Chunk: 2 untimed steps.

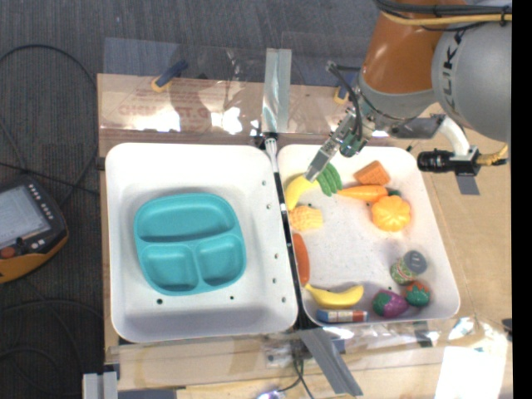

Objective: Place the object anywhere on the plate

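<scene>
The small green plastic toy vegetable (331, 179) lies at the right bin's far-left corner, beside a yellow plastic banana (298, 189). It looks light, stiff and slick, so take it across its narrow middle. The tool (319, 168) hangs right over it; I can't tell its state. The teal divided plate (190, 241) sits in the left bin.

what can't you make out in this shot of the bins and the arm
- Fingers, camera view: too small and slanted to tell their spacing, or whether they touch the green toy.
- Red item at the right bin's left wall: partly behind the rim, so its kind is unclear.
- Small can: label too small to read.
- Arm: cut off by the top and right edges.
</scene>
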Available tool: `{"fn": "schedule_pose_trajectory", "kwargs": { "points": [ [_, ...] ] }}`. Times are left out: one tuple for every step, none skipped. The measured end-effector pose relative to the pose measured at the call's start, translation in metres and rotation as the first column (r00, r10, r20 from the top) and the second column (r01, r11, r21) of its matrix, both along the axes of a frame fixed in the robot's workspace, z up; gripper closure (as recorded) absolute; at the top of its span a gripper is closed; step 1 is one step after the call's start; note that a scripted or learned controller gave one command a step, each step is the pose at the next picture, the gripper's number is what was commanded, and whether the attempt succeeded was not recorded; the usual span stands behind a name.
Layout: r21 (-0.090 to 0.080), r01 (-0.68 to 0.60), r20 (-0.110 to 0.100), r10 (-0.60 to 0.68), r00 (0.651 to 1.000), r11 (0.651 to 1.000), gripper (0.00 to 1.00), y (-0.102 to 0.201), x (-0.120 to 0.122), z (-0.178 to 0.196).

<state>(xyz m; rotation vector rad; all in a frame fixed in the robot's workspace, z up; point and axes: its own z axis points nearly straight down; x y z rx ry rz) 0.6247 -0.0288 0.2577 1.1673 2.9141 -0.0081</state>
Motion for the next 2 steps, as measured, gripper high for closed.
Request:
{"fn": "schedule_pose_trajectory", "kwargs": {
  "points": [
    [0.005, 0.096, -0.001, -0.096, 0.995, 0.995, 1.0, 0.067, -0.048, 0.008],
    [0.006, -0.105, -0.001, 0.105, 0.994, 0.994, 1.0, 0.14, -0.077, 0.013]
  ]
}}
